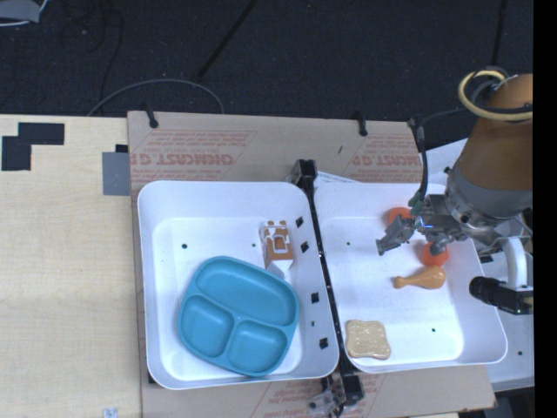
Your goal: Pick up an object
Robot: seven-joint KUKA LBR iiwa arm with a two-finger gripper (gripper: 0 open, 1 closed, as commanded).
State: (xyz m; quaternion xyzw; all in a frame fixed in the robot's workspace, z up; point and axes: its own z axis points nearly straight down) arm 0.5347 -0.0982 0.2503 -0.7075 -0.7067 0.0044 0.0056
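the gripper (402, 231) hangs low in the right bin (487, 351), near an orange ball (434, 253) and a tan drumstick toy (420, 279), toast piece (367, 339) sits near the front wall

Two shallow white bins sit side by side on a sheet of cardboard (261, 151) printed with reddish lettering, the left bin (157, 233) and the right bin (470, 342) meeting at a black divider strip (315, 251). The cardboard lies on a pale wooden counter (61, 259) that bears a few dark rectangular marks. Behind it the floor (261, 42) is dark, with thin cables looping across it.
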